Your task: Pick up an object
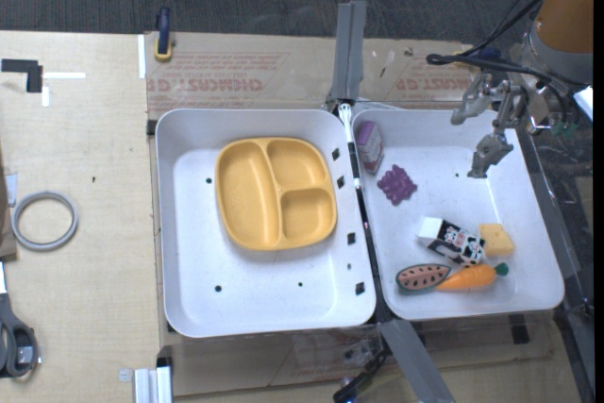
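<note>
My gripper (478,135) hangs over the far right part of the right bin (528,297), open, with nothing between its fingers. Below it in that bin lie a purple grape cluster (397,184), a greyish purple packet (368,144) against the left wall, a black and white box (451,239), a yellow block (496,241), an orange carrot (467,277) and a brown oval piece (422,277). All of them lie apart from the gripper. A yellow divided plate (276,193) sits in the left bin (189,297).
On the wooden bench to the left lie a grey tape roll (42,220) and scissors (14,346). A blue and yellow clamp (163,35) stands behind the left bin. Cables (510,14) run to the arm at top right.
</note>
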Robot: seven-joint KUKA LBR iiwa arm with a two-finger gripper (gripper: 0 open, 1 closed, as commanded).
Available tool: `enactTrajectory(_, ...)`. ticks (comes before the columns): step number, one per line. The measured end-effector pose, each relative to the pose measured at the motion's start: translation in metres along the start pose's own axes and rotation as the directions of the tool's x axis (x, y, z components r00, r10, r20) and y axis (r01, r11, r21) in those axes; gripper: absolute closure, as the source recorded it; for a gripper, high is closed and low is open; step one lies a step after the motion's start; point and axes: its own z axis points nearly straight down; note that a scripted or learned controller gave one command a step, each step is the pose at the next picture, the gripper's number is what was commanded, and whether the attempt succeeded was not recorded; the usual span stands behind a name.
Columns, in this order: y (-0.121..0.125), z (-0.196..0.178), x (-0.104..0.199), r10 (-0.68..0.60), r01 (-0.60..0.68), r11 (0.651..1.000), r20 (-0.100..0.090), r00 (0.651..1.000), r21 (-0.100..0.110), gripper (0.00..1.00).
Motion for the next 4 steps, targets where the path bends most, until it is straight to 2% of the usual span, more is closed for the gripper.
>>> enactTrajectory(1,0.042,0.090,0.002,0.308,-0.308,0.951,-0.002,0.951,0.001,0.00)
enactTrajectory(2,0.046,0.090,0.010,0.195,-0.195,0.981,-0.001,0.981,0.000,0.00)
enactTrajectory(3,0.026,0.188,-0.015,0.349,-0.349,0.937,0.002,0.937,0.000,0.00)
enactTrajectory(4,0.022,0.189,-0.033,0.617,-0.617,0.787,0.001,0.787,0.000,0.00)
